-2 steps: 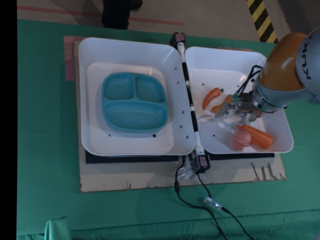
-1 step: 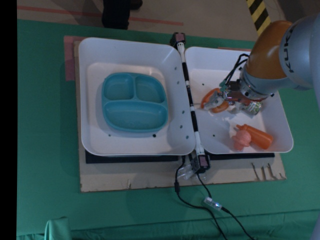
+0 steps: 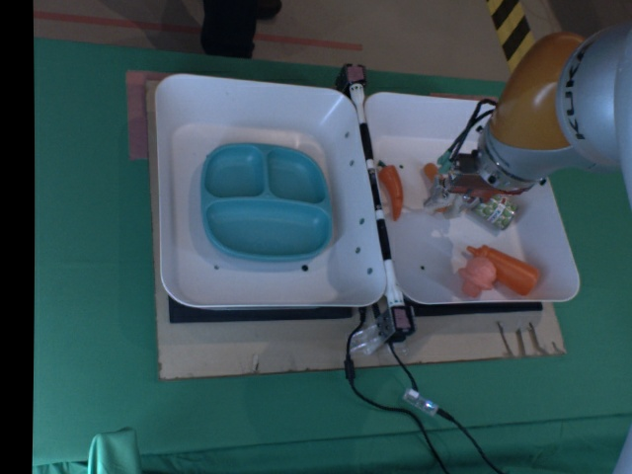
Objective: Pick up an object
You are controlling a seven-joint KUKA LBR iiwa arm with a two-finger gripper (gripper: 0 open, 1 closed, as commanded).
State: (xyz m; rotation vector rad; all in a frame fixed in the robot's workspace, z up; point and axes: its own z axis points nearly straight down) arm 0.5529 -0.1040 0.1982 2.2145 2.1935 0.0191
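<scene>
My gripper (image 3: 446,197) hangs over the middle of the right bin (image 3: 434,265), below the arm's grey wrist and orange band. Its fingers are too small and dark to read. An orange carrot-like piece (image 3: 393,191) lies left of the gripper, near the bin's left wall. A small orange bit (image 3: 431,172) sits just above-left of the gripper. A clear packet with green bits (image 3: 494,211) lies just right of the gripper, partly under the wrist. At the bin's lower right lie a pink round toy (image 3: 477,276) and a long orange piece (image 3: 511,268), touching each other.
The left bin (image 3: 188,126) holds a teal three-compartment plate (image 3: 265,201). A divider bar with clamps (image 3: 373,181) runs between the bins. Cables (image 3: 395,383) trail off the front of the cardboard onto the green bench. A person's dark legs (image 3: 229,8) stand at the back.
</scene>
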